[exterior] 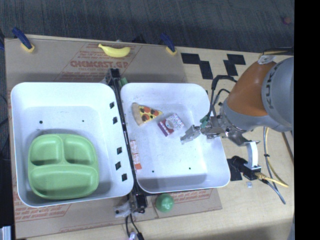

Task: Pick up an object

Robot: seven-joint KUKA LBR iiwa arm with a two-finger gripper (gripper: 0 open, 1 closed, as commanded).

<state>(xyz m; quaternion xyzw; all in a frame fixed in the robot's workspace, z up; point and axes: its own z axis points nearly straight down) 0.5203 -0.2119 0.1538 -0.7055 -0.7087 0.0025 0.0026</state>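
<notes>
Packet (171,123): right bin (212,176), centre, beside pizza slice (145,113); lying loose, within reach.
Gripper (190,133): just right of packet, low over bin; fingers' spread unreadable.
Green tray (62,165): left bin (20,96).

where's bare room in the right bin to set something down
Free: the right bin floor along its near wall, below the claw, and its far-right corner. Crowded: the middle, where the pizza slice and the small packet lie beside the claw.
</notes>
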